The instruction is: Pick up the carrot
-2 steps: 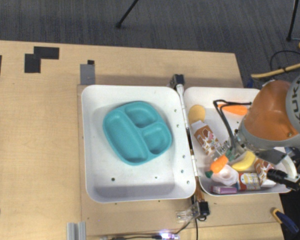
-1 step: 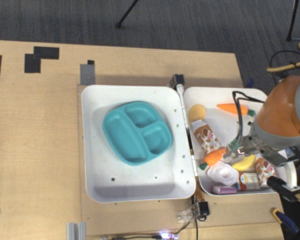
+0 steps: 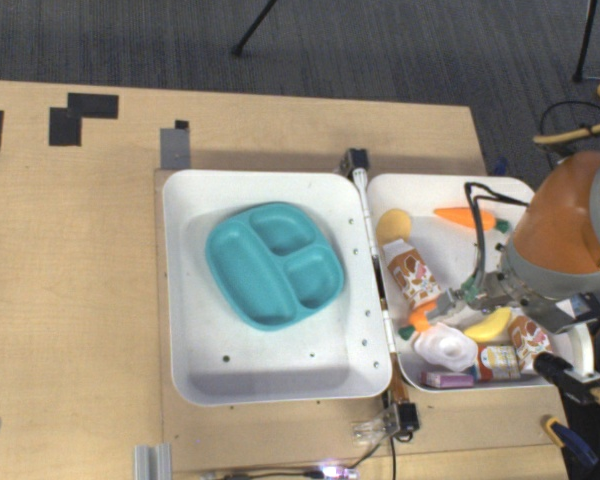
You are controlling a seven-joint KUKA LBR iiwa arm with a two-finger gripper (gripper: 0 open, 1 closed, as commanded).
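Observation:
The carrot (image 3: 464,215) is orange with a green end. It lies flat near the far edge of the right bin (image 3: 520,186), pointing left. My gripper (image 3: 467,295) hangs low over the middle of that bin, nearer the camera than the carrot and apart from it. It sits just above a yellow banana (image 3: 490,324) and beside a small orange piece (image 3: 420,318). The arm's orange band (image 3: 570,218) covers the bin's right part.
A bottle with a brown label (image 3: 412,273) and yellow cap (image 3: 393,225) lies at the right bin's left side. A white lump (image 3: 446,347), a purple item (image 3: 448,378) and a red-labelled can (image 3: 500,361) crowd its near edge. The left bin (image 3: 210,368) holds a teal divided plate (image 3: 273,264).

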